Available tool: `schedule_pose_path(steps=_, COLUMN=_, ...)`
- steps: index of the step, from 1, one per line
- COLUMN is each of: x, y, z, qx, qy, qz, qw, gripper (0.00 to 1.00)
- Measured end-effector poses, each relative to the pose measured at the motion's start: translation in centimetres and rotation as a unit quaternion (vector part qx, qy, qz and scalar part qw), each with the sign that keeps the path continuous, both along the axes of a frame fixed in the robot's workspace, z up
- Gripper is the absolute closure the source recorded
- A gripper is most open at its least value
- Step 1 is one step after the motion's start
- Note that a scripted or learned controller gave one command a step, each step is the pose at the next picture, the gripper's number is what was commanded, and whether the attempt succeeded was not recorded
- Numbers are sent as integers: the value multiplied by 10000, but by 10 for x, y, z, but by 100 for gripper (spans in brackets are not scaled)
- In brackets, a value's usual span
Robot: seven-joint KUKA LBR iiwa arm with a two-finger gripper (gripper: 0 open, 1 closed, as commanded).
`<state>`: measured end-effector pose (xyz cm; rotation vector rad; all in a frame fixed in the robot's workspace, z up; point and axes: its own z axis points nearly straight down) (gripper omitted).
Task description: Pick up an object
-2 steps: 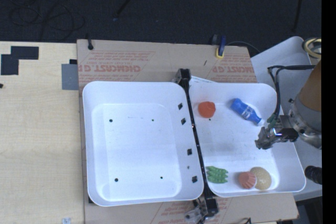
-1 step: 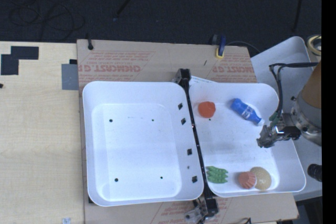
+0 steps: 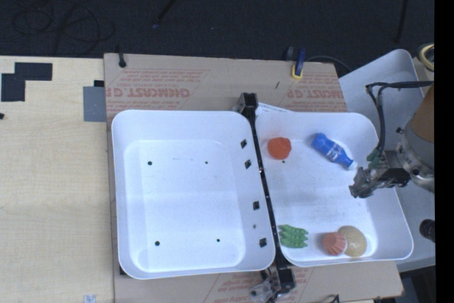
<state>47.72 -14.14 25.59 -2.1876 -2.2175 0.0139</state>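
So this looks like the approach step, nothing grabbed yet as far as I can see. The grey arm's two-finger gripper (image 3: pixel 363 186) is hanging over the right shallow white plastic bin (image 3: pixel 386 135), close to that bin's right edge and roughly halfway down it. The fingers are dark and small from this angle, so I honestly can't tell how far apart they are, and I see nothing between them.

Candidates are all in the right bin. There's a blue plastic bottle with a white cap (image 3: pixel 332 150) lying tilted toward the bin's far right corner, the nearest thing to the gripper but clearly apart from it. A round orange-red toy fruit (image 3: pixel 279 147) sits near the far left side, just beside the divider between the bins. Along the near edge: a green toy pea pod (image 3: pixel 293 236) near the left corner, then a small reddish ribbed piece (image 3: pixel 333 244) touching a pale tan rounded shell-like toy (image 3: pixel 353 240) toward the near right corner. The left shallow white bin (image 3: pixel 128 131) doesn't come into it.

My guess for the next move: pick a target, probably the bottle, get centred over it, turn the wrist so the fingers straddle its narrow width, then drop straight down. The bottle could roll if it's nudged off-centre
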Motion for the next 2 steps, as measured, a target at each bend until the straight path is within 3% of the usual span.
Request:
schedule_pose_path(steps=1, x=0, y=-1, z=9, qx=4, qy=11, qz=41, qw=10000, gripper=100)
schedule_pose_path(steps=2, x=-2, y=-57, z=-98, qx=-59, qy=-113, qz=-77, qw=9999, gripper=100)
